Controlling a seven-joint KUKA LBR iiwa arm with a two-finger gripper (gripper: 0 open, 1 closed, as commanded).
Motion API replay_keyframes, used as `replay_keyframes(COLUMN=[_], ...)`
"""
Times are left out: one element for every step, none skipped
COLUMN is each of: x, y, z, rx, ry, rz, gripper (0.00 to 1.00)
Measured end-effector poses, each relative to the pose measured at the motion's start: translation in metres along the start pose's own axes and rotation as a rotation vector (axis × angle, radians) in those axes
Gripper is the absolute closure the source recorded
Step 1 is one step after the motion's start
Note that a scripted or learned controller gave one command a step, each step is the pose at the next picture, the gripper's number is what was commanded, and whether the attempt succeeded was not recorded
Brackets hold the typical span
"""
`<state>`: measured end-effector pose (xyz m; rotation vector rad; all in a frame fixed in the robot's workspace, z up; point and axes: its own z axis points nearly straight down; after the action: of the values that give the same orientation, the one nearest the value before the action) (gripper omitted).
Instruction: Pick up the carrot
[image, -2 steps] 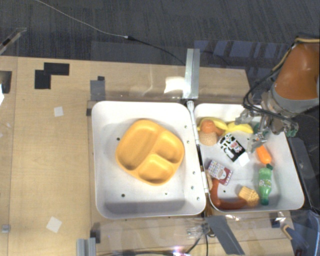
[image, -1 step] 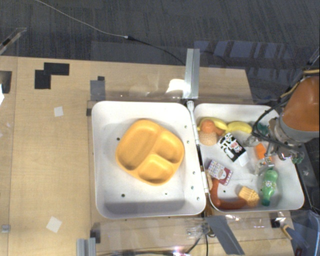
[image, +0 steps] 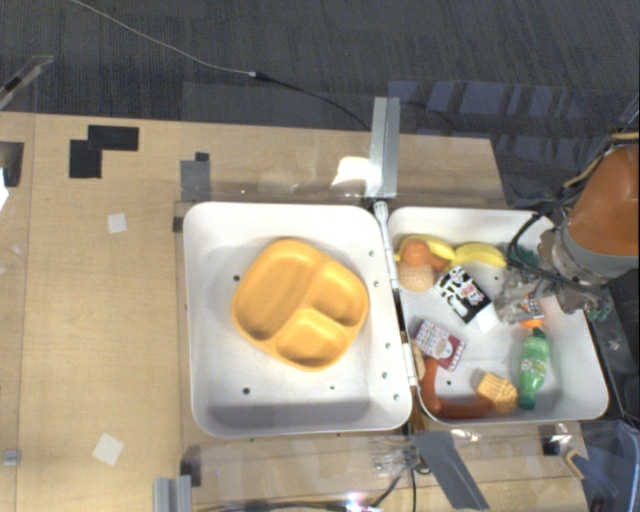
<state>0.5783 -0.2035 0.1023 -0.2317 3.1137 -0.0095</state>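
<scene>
My gripper (image: 524, 300) hangs low over the right side of the right bin (image: 590, 350), below the arm's orange band (image: 612, 205). A small orange piece (image: 534, 323), possibly the carrot, peeks out just under the gripper, at the top end of a green bottle (image: 532, 365). The gripper hides most of it, so I cannot tell whether it is gripped or only lying there.
The right bin also holds a yellow banana (image: 480, 255), a peach-coloured fruit (image: 416, 275), a black-and-white carton (image: 464, 292), a small printed packet (image: 438, 341), a reddish sausage (image: 450, 402) and a yellow wedge (image: 494, 388). The left bin (image: 215, 400) holds a yellow divided plate (image: 298, 302).
</scene>
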Motion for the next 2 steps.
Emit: replay_keyframes(x=[0.0, 0.01], y=[0.0, 0.039], z=[0.0, 0.012], rx=[0.0, -0.002], ry=[0.001, 0.005], rz=[-0.001, 0.065], gripper=[0.0, 0.0])
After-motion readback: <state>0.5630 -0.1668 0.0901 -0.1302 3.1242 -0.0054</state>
